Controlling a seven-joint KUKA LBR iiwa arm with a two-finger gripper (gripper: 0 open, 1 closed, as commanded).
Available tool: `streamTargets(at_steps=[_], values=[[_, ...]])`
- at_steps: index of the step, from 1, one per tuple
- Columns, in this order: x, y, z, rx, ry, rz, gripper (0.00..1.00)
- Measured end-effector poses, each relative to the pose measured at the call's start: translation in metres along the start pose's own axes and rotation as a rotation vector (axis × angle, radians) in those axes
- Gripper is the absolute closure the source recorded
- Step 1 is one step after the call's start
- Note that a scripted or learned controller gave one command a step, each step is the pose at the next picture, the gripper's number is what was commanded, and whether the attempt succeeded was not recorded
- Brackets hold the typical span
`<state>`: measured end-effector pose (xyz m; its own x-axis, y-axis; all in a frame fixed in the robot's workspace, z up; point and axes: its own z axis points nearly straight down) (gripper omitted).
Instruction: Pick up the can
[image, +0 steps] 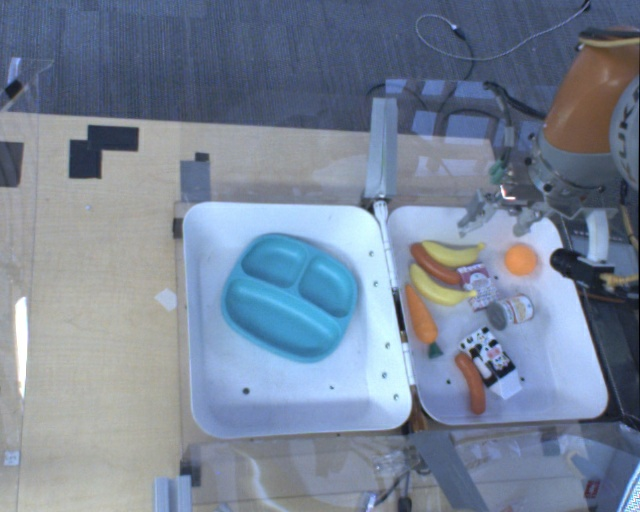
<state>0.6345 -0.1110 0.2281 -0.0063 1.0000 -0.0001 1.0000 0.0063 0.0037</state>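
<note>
Hovering tool (500, 210) over right bin (590, 385), can (510, 311) lying untouched

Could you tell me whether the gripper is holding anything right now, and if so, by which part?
Nothing is held: the gripper is open above the right bin's far edge; the can lies untouched.

So the arm (598, 100) is a chunky rounded thing, big orange band up top with a grey metal ring under it. The gripper (500, 212) below that is bare silvery metal, thin pale fingers. There's black cabling looped just beside the orange part.
</note>
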Motion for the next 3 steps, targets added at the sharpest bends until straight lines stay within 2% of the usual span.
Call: streamTargets(at_steps=[1, 2, 3], values=[[-0.045, -0.027, 0.119, 0.002, -0.001, 0.178, 0.0], [-0.035, -0.012, 0.135, -0.003, -0.001, 0.106, 0.0], [-0.078, -0.048, 0.139, -0.006, -0.003, 0.144, 0.0]])
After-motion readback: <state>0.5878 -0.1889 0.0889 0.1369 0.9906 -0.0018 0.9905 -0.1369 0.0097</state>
